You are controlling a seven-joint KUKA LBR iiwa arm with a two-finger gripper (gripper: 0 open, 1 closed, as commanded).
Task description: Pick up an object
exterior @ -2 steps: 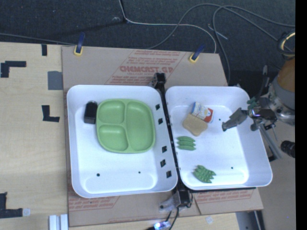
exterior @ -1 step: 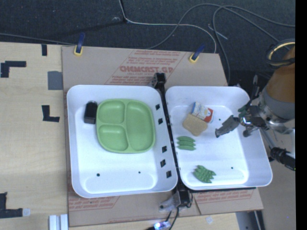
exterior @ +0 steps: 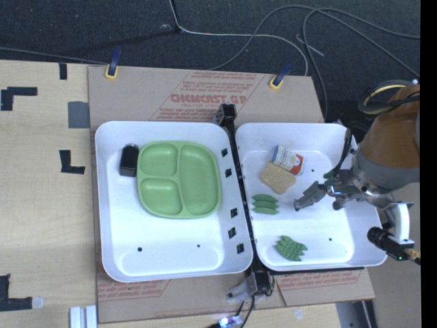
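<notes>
Candidate target: small green pea-pod-shaped toy (exterior: 265, 204), lying flat on the floor of the right white plastic bin (exterior: 321, 132), left of centre, nearest the tool tip. Judged light, rigid moulded plastic, smooth, so likely to slip sideways if pinched off-centre. Not fragile. Long axis runs roughly left-right in the camera view, tilted slightly down to the right; ends look alike, so no clear "front". Best hold, by my estimate: across the short width at mid-length, fingers closing along the near-far direction.

Just above it: tan sponge-like block (exterior: 277, 178), soft by appearance, touching or overlapping a small white carton with red and blue print (exterior: 288, 158). Near the bin's front: a second green leafy or pod-cluster toy (exterior: 290, 248), well apart from the first.

Dark two-finger gripper (exterior: 305, 198) sits just right of the pea pod, pointing left and down toward it. Nothing visible between its tips. Whether they are spread or closed: cannot tell at this resolution.

Left white bin (exterior: 109, 183): light-green three-compartment plate (exterior: 179, 180) with a small black block (exterior: 128, 160) beside its left edge.
</notes>
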